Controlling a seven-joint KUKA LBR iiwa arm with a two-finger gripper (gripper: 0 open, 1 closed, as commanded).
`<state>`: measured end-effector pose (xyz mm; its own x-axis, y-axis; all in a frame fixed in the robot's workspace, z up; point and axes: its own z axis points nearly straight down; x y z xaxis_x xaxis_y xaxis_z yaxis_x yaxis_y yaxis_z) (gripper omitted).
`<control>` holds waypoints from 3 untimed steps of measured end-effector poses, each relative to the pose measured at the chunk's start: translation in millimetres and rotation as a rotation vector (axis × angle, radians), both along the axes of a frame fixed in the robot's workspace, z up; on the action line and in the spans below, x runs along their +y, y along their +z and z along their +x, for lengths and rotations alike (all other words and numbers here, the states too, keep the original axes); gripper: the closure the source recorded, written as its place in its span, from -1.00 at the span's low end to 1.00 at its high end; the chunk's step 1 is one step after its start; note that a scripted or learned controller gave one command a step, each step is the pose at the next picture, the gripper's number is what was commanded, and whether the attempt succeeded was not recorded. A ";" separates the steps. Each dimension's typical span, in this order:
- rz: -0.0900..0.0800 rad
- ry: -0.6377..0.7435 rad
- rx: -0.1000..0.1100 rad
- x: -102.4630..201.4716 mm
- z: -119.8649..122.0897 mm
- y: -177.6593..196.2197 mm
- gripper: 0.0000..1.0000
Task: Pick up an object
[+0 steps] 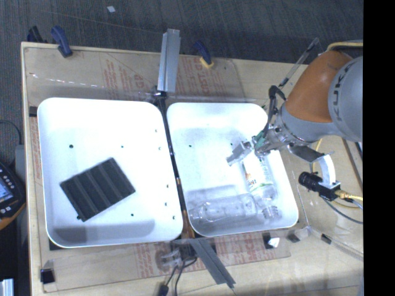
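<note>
Camera view from above, and here's the bench with both white bins side by side. The arm (324, 97), grey with its orange band, leans in from the right over the right bin (203, 119). Its gripper (245, 152) is down low inside that bin, near the right wall, and I honestly can't tell how it stands; it's a small grey blur against the white.

Just beneath the gripper lies a clear plastic bottle (258, 176) with a label, pointing toward the near wall. Whether the gripper touches it, I can't make out. A second clear plastic bottle (222, 208) lies on its side along the near wall of the same bin, its end close to the first one's.

Over in the left bin (55, 116), a dark ribbed rectangular pad (97, 188) lies flat and turned at an angle, toward the near-left part, well apart from everything in the other bin.

Blue clamps (62, 42) grip the far edge of the bench, and a grey metal bar (168, 60) runs up from where the bins meet.
</note>
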<state>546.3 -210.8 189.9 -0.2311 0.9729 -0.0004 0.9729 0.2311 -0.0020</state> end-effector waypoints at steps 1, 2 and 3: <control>0.000 0.036 -0.004 0.4 12.4 -7.0 -1.00; 0.003 0.241 0.001 40.5 -42.6 1.5 -1.00; 0.001 0.188 -0.001 0.6 -9.5 -15.4 -1.00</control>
